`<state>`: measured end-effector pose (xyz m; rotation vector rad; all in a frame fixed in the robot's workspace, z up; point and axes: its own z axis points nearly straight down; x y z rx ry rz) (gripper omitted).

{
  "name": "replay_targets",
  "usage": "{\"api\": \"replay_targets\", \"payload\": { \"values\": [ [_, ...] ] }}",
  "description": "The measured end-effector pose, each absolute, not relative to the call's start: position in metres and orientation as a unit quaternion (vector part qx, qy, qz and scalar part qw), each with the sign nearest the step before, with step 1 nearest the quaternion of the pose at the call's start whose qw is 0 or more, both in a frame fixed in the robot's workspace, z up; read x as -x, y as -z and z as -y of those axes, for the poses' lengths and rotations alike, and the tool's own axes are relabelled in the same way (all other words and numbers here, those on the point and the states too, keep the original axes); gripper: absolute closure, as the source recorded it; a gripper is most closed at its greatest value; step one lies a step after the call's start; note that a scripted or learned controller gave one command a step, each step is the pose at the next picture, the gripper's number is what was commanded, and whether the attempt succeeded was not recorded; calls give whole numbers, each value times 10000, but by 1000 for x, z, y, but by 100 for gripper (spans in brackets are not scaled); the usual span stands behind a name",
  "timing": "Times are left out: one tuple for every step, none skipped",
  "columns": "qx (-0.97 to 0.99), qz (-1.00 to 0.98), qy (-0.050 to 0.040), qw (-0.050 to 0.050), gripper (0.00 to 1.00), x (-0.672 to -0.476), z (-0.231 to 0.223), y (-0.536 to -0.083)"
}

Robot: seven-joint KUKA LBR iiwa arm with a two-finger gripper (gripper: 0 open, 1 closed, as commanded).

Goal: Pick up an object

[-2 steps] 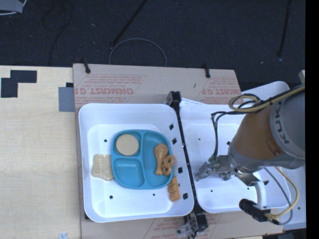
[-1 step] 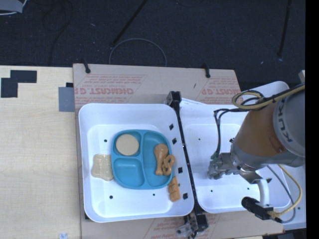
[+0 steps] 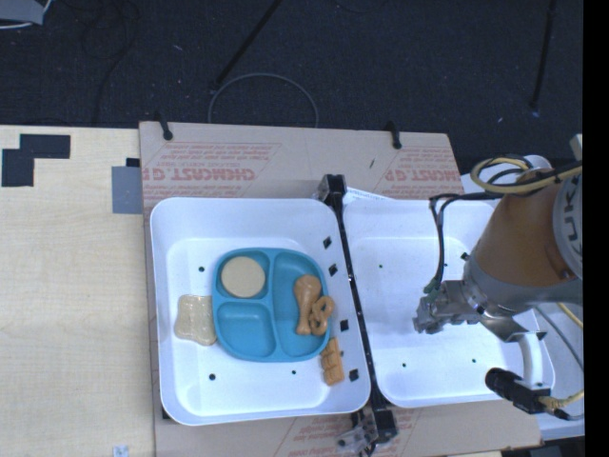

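My gripper (image 3: pixel 430 316) hangs low over the right bin (image 3: pixel 400 388), near its middle, with the grey arm and its orange band (image 3: pixel 519 241) behind it to the right. I see nothing under or beside it on the bin floor. The left bin (image 3: pixel 181 227) holds a blue divided tray (image 3: pixel 249 336). A round tan disc (image 3: pixel 242 276) lies in the tray's upper left compartment and a tan pretzel-like piece (image 3: pixel 312 305) in its right one. A pale bread piece (image 3: pixel 195 319) rests left of the tray. A small orange-brown piece (image 3: pixel 332 362) lies at the tray's lower right corner.
A black divider (image 3: pixel 350 303) runs between the two bins. Cardboard (image 3: pixel 285 165) sits under the bins, and the pale bench top (image 3: pixel 67 303) stretches to the left. Cables (image 3: pixel 440 246) loop above the gripper.
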<state>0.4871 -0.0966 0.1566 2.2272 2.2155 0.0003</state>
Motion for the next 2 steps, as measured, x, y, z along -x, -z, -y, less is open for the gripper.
{"api": "replay_targets", "payload": {
  "values": [
    [-7069,-7073,-5,4,100,-490,95,-199],
    [-7069,-7073,-5,6,100,-493,96,-241]
  ]
}}
